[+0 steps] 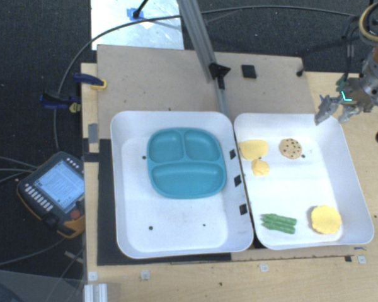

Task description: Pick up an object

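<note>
Cookie point(290, 148) sits in the right bin point(349, 168), far half, near the two yellow pieces point(254, 148). Pincer point(337, 110) hangs over the bin's far right corner, fingers apart, nothing between them. Cookie lies left of the pincer and slightly nearer the camera: closest target. Green beans point(278, 223) and yellow disc point(326, 219) are well apart at the near edge.

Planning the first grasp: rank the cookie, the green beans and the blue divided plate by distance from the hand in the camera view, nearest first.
Measured from the hand at the right bin's far right corner:
1. Cookie, far part of the right bin.
2. Green beans, near edge of the right bin.
3. Blue divided plate, in the left bin.
</note>
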Motion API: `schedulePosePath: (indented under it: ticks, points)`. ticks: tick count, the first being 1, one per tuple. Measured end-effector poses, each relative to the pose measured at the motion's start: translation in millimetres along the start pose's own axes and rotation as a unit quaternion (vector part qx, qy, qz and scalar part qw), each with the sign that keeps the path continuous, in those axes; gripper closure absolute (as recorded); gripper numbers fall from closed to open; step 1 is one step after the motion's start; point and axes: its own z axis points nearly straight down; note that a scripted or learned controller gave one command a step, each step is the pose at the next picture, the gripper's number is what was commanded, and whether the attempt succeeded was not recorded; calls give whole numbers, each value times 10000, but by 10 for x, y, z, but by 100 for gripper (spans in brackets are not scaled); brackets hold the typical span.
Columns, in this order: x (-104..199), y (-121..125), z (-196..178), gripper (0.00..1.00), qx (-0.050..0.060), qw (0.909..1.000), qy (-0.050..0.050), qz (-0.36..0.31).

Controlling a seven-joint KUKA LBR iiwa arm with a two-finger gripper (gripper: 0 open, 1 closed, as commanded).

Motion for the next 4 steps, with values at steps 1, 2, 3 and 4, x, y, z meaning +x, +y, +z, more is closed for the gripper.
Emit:
schedulePosePath:
  ticks: [1, 2, 3, 4]
  points:
    - [1, 8, -18, 0, -17, 10000, -4, -3]
    - [-11, 16, 608, 0, 11, 10000, 2, 7]
    - [-20, -84, 1100, 0, 8, 10000, 0, 11]
    - [20, -99, 1521, 0, 2, 10000, 1, 3]
